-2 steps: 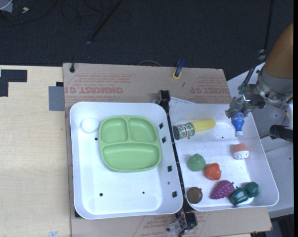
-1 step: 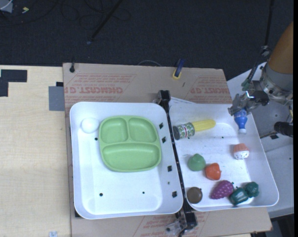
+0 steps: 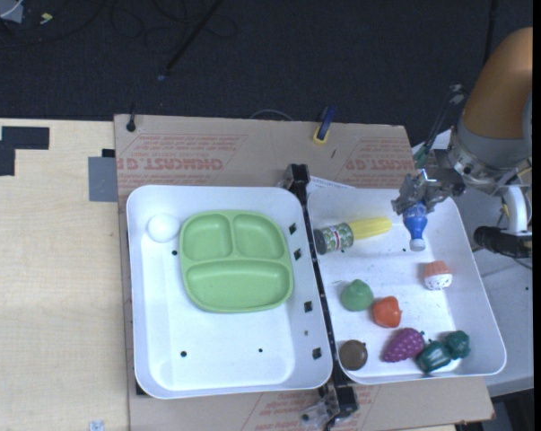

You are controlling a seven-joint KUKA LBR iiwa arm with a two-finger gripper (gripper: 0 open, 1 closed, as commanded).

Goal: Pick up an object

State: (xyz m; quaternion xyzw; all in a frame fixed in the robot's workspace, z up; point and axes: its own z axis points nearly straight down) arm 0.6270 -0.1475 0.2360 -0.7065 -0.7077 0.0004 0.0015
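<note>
1. We see the gripper [image 3: 417, 206] over the far end of the right bin [image 3: 485, 317], its jaws pinching the top of a small blue bottle-shaped toy [image 3: 417, 227] that hangs upright from them.
2. Just left of it, we find a yellow corn cob [image 3: 370, 229] lying end to end with a green patterned can [image 3: 334, 238].
3. Nearer the camera, we count a green pear-like fruit [image 3: 357, 294], a red pepper [image 3: 387, 312], a white-and-red piece [image 3: 438, 276], purple grapes [image 3: 402, 345], a brown round piece [image 3: 353, 355] and a dark green vegetable [image 3: 442, 351].
4. In the left bin [image 3: 158, 348] we see a green divided plate [image 3: 236, 261] and a white ball [image 3: 162, 227].
</note>
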